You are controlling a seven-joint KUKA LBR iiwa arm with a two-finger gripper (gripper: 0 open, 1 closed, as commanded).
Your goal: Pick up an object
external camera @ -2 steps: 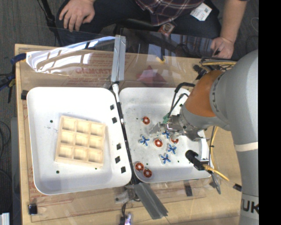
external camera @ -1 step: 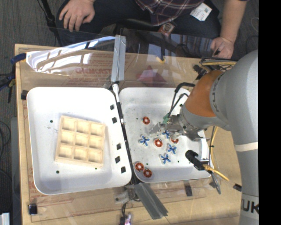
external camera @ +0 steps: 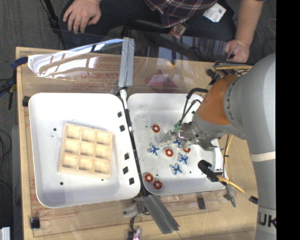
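The right bin point(external camera: 140, 104) holds several small pieces: red rings, such as one at the upper middle point(external camera: 155, 128), one in the centre point(external camera: 168, 152) and a pair at the front point(external camera: 153, 181), and blue jack-shaped pieces point(external camera: 153, 150) point(external camera: 176, 169) point(external camera: 183, 159). My gripper point(external camera: 171, 136) reaches down from the right into the middle of this bin, its tip just above the blue and red pieces. The arm's grey wrist and orange band point(external camera: 216, 106) cover the bin's right part.
In the left bin point(external camera: 42, 108) lies a wooden tray with nine square cells point(external camera: 86, 150). A metal divider with black clips point(external camera: 127, 140) runs between the bins. A person sits behind the bench, hands point(external camera: 80, 14) near its far edge.
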